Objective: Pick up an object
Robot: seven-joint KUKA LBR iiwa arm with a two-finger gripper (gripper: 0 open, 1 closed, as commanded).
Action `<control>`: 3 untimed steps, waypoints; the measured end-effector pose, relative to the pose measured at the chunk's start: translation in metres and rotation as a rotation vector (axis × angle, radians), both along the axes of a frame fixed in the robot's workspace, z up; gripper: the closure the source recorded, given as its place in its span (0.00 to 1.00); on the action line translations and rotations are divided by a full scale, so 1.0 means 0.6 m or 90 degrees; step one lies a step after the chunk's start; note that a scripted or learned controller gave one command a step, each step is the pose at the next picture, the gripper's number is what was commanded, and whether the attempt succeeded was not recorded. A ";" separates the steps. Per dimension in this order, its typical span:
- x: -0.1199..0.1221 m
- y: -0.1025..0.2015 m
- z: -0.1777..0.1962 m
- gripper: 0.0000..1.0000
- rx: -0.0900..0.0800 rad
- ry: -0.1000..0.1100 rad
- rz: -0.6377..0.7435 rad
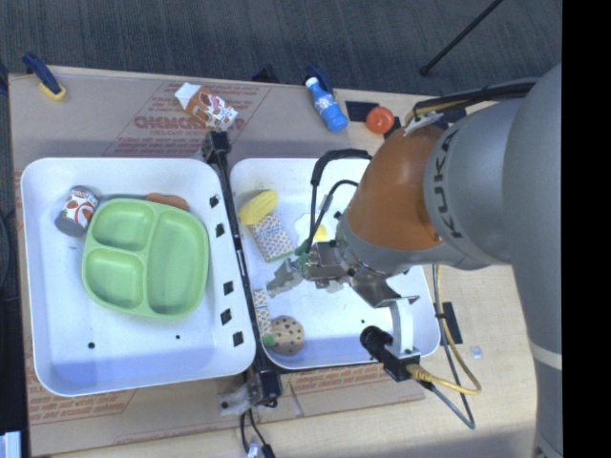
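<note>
My gripper (291, 273) hangs low over the middle of the right bin (329, 351), at the end of the grey arm with its orange band (401, 198). Just up and left of it lies a patterned packet (274, 237), with a yellow object (258, 203) above that. A round speckled cookie (284, 333) sits near the bin's front left corner, below the gripper. A small checkered piece (260, 300) lies by the left wall. Nothing shows as held.
The left bin (48, 351) holds a green divided plate (146, 255), a small can (76, 210) and an orange-red item (168, 199). On the bench behind the bins lie a blue bottle (326, 104), an orange ball (380, 118) and a snack wrapper (208, 108).
</note>
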State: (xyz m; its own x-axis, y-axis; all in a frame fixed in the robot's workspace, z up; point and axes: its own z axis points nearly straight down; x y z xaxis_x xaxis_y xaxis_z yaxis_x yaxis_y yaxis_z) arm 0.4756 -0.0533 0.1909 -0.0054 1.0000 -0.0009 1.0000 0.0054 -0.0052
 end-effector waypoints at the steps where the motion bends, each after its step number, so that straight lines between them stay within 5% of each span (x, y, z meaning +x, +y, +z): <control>1: 0.261 -0.039 0.010 0.00 0.000 -0.004 0.000; 2: 0.261 -0.038 0.028 1.00 0.000 -0.003 0.005; 3: 0.262 -0.036 0.045 1.00 0.000 -0.003 0.010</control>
State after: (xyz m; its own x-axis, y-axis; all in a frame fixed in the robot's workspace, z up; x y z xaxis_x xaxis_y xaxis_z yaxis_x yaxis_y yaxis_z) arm 0.6328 -0.0750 0.2177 -0.0213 0.9998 -0.0003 0.9998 0.0213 -0.0009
